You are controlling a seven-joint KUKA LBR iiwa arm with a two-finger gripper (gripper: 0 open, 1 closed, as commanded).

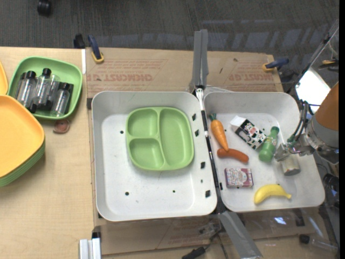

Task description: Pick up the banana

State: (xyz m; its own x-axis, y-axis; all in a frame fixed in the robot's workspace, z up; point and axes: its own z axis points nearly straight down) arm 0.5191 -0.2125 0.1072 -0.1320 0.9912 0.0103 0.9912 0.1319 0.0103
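Note:
The yellow banana (272,193) lies in the right bin (307,201) near its front edge, curved side toward the front. My gripper (288,161) hangs over the right side of that bin, just behind and to the right of the banana and apart from it. The grey arm with its orange band (329,112) comes in from the right above it. Nothing is seen held.
The right bin also holds a carrot (218,134), a reddish sausage (233,154), a green bottle (268,144) close to the gripper, a black-and-white box (248,131) and a pink box (239,177). A green divided plate (160,138) sits in the left bin (108,198).

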